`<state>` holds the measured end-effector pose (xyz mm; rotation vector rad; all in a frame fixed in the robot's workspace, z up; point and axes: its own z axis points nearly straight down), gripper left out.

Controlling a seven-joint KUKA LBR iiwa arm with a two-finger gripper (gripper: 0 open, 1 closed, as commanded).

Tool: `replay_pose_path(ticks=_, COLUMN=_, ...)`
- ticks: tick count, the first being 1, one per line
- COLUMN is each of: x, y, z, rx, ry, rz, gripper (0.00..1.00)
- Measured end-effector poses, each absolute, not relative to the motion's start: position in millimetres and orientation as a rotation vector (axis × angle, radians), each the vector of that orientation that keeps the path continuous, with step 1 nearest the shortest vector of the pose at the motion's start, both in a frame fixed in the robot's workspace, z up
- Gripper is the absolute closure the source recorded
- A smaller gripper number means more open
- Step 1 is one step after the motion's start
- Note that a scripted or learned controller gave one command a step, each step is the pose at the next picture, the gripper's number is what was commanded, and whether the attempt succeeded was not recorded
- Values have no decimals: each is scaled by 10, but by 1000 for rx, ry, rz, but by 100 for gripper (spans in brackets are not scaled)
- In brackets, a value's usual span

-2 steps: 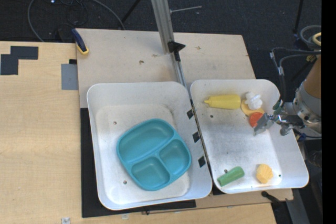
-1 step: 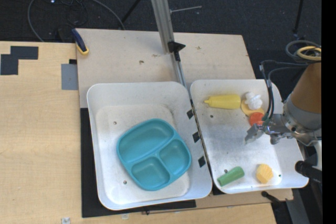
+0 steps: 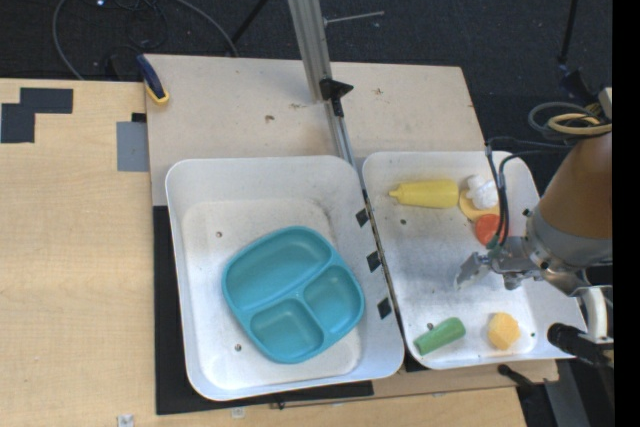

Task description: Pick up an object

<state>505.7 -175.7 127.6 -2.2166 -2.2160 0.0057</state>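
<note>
gripper [image 3: 487,267]: seen low over the bare middle of the right bin [image 3: 420,245], coming in from the right under the arm [image 3: 580,205]. Whether it's wide or narrow can't be told, that end is just a dark metal blur, and nothing can be made out held in it.

nearest candidates: the green piece [image 3: 440,335] and the small yellow ball [image 3: 504,330], both lying toward the near edge of the bin from the tool. The green piece is off to the near-left, the ball almost straight toward the near edge.

green piece axis: laid on a slant, left end lower in the view and right end higher, so a grasp across its short side would probably be wanted.

other stuff in that bin: a yellow bottle [image 3: 425,194] lying on its side along the far wall, long axis running left-right, and a red ball [image 3: 486,229] just beside the tool on the far side, partly hidden by a cable.

left bin [image 3: 200,205]: taken up by a blue divided plate [image 3: 292,293], well apart from the tool.

best guess: the yellow ball is judged the shortest reach. Nothing looks picked up yet.
</note>
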Motion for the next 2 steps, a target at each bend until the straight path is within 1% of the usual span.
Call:
replay_pose_path(ticks=1, x=5078, y=-1770, z=939, rx=-2219, ry=-2219, rz=-3, gripper=0)
replay_pose_path(ticks=2, x=5107, y=-1744, z=1061, rx=-2221, ry=-2217, rz=-19, gripper=100)
